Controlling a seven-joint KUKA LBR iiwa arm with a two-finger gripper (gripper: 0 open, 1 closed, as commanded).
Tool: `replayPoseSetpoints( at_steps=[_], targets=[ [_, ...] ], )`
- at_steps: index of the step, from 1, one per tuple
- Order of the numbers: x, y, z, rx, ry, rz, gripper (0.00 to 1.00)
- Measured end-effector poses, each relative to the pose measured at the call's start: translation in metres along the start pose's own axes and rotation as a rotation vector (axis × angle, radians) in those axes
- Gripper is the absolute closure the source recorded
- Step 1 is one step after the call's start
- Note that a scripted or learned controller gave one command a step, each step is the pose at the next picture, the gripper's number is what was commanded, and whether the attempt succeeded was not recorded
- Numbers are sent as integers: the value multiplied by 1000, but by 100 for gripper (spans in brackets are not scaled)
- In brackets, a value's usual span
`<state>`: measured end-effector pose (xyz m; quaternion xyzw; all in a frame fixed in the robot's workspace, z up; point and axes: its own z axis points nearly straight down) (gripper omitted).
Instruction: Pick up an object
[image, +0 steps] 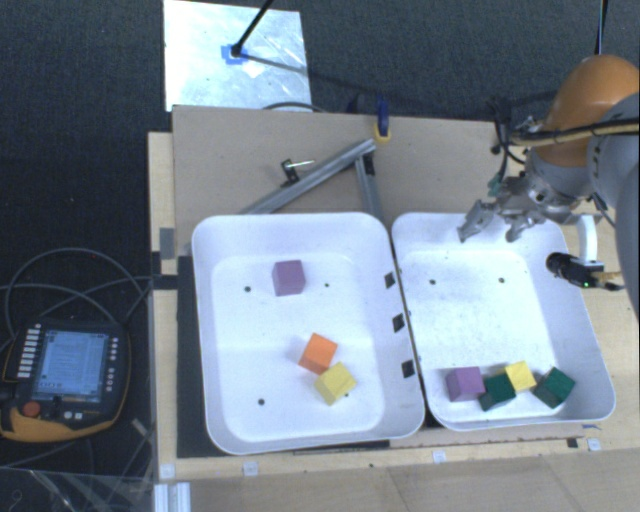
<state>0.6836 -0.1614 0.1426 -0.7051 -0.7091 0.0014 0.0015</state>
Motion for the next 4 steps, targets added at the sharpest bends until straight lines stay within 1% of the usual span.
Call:
replayPoseSetpoints(
  at_steps=[1, 2, 3, 4],
  targets=[
    [-1, 3, -16, -10, -2, -3, 100],
    [0, -6, -73, -12, -2, 2, 100],
    [-4, -4, -119, -12, -2, 2, 100],
    [-4, -3, -145, -10, -2, 1, 100]
  ],
)
